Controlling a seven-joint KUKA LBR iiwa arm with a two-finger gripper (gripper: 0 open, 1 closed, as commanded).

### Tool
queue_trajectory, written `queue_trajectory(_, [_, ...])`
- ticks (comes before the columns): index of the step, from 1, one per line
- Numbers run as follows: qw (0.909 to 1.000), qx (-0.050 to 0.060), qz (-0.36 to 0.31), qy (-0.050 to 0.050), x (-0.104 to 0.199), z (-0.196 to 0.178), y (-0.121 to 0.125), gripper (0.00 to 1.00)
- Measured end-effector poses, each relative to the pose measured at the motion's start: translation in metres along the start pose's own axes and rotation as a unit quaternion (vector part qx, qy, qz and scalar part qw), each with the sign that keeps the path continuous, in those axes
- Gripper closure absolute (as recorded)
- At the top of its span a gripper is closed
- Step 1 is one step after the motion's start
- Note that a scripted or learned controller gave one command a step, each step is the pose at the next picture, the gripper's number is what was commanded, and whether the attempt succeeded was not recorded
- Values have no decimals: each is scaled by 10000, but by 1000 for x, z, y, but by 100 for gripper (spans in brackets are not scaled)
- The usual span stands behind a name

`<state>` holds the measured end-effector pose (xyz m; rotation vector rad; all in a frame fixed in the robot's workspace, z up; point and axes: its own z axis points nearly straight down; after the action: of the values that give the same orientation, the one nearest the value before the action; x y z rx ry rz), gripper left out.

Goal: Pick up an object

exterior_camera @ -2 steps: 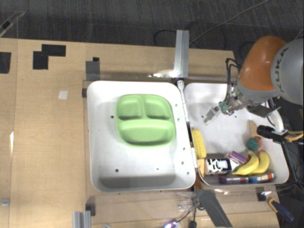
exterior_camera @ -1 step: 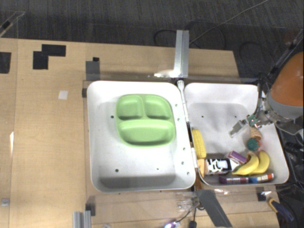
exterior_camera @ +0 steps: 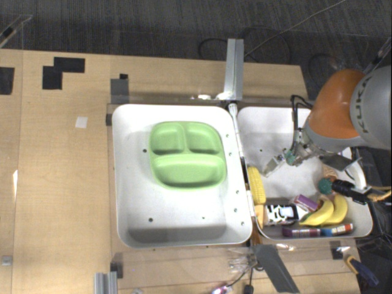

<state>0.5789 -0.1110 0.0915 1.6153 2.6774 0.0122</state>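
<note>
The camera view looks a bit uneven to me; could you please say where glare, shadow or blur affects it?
In the camera view, the white bins are bright and nearly washed out along their rims; soft shadow pools under the green tray and along the left bin's lower wall; the gripper looks slightly smeared; the banana and corn stay reasonably sharp.

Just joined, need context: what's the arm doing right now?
The arm's gripper hangs over bare floor of the right bin, with nothing between its fingers. The objects lie along that bin's lower edge: corn cob, banana, marker. The left bin holds a green divided tray.
</note>
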Motion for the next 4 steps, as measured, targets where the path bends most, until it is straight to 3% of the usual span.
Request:
queue_trajectory(1, [9999, 37, -127, 27, 73, -95, -14, 0])
queue_trajectory(2, [9994, 34, -347, 22, 62, -5, -64, 0])
queue_trajectory(3, [9832, 4, 1827, 8, 16, 0, -27, 0])
queue_trajectory(4, [9839, -29, 1787, 12, 17, -12, -24, 100])
